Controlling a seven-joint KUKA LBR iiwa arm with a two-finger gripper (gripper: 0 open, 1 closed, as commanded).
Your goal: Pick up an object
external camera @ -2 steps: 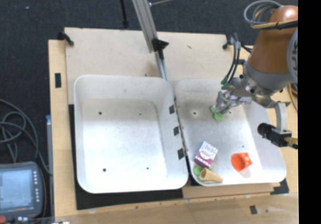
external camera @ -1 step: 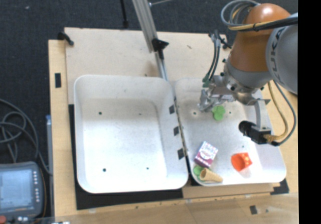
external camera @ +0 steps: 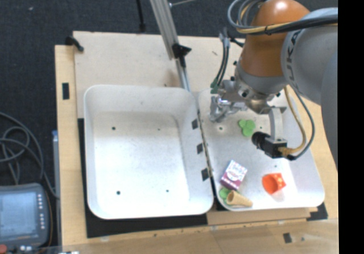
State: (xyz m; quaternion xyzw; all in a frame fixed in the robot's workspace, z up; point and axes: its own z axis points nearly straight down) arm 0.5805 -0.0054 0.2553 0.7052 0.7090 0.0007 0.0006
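Observation:
My gripper point(external camera: 218, 111) hangs over the far left part of the right bin point(external camera: 307, 181), close to the wall shared with the left bin. Nothing shows between its fingers, and the wrist above hides whether they are open or shut. A green piece point(external camera: 247, 127) lies just to the right of the gripper on the bin floor. Nearer the front lie a purple and white box point(external camera: 234, 175), an orange cup point(external camera: 273, 183), and a tan cone with a green end point(external camera: 236, 199).
The left bin point(external camera: 142, 150) sits beside the right one. A slanted metal pole point(external camera: 165, 19) with a black clamp rises behind the bins. A black cable fitting point(external camera: 270, 143) hangs from the arm over the right bin. A screen point(external camera: 20, 216) stands off the bench at lower left.

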